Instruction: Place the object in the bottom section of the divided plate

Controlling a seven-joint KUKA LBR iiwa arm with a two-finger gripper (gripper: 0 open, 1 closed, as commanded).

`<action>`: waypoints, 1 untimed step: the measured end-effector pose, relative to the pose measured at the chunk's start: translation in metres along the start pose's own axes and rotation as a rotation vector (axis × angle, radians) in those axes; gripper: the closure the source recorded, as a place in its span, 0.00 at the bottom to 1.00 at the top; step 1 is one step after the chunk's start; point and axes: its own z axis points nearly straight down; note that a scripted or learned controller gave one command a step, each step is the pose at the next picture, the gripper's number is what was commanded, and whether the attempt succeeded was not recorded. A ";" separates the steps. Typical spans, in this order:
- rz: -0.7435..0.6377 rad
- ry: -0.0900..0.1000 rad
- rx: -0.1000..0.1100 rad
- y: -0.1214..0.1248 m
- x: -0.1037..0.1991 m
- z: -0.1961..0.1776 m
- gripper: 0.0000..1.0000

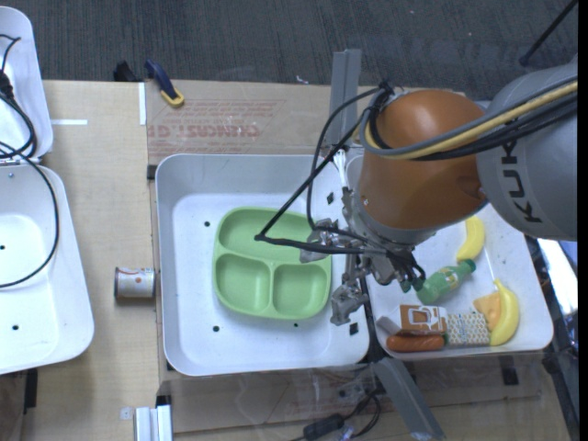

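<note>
End effector (347,303): dark two-finger unit under the grey arm's orange band, hanging over the seam between the two shallow white bins, just right of the plate; whether it is open or closed, and whether it carries anything, cannot be told from this angle, as cables and the wrist crowd it. Light green divided plastic plate (272,263): lies flat in the left bin (184,320), one long compartment at the far side and two smaller ones nearer the camera; all three look bare. Right bin (542,324), candidate objects: small green plastic bottle (443,281) just beside the end effector, yellow banana (472,239), orange-yellow fruit wedge (501,310), printed snack packet (443,323), reddish sausage-shaped toy (415,342). On the table (110,154), left of the bins: small tin can on its side (135,283). Step in hand, by judgement: the pick, or the carry toward the plate; no object is placed yet. Next move calls for a confirmed hold, a short travel left, and a release over one near compartment, clear of the dividing ridges.
</note>
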 end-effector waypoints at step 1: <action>0.001 -0.003 0.000 0.000 -0.001 -0.009 1.00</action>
